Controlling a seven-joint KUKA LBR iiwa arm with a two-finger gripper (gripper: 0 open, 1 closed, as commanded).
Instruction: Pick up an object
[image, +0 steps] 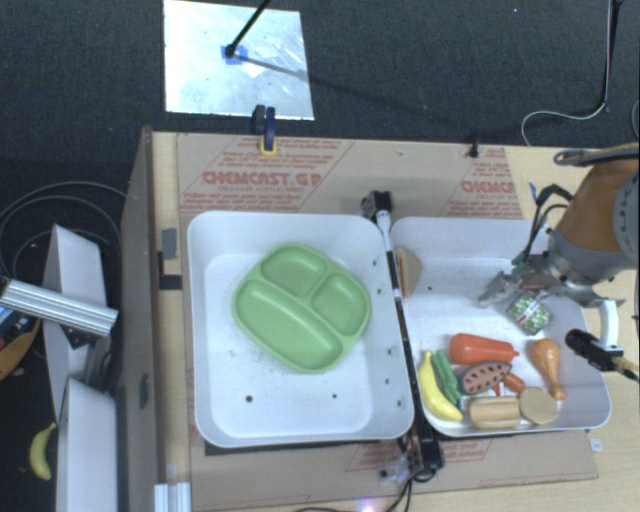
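Item: my hand (512, 287) hung low in the right bin (440, 250) over a green-speckled object (529, 314), its grip state indiscernible to me, placed there seemingly for picking, while carrot (482, 349), banana (436, 388) and drumstick (547, 361) lay crowded nearer the front.

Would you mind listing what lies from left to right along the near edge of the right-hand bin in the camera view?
Yellow plastic banana → green toy pea pod → tan toy hot dog bun → round beige toy disc.
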